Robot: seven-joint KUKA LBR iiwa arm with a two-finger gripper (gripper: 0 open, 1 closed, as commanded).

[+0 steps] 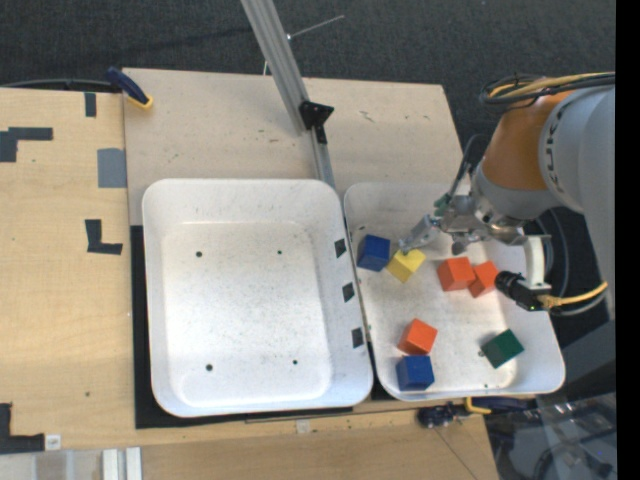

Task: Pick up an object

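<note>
In the right-hand shallow white plastic bin [530,373], beside its larger twin, the left white bin [245,298]: grey arm with orange band [545,153] over the far rim; two-finger gripper [418,240], finger state impossible to tell, just above a small yellow cube [407,265]. Blue cube [374,252] touches the yellow cube's left side.

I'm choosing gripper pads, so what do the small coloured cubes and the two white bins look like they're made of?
The small coloured cubes, such as the yellow cube and the green cube, look like painted wood or foam: matte, flat colour, no glare. The white bins look like moulded plastic: rounded rims, faint sheen, dark speckling.
</note>
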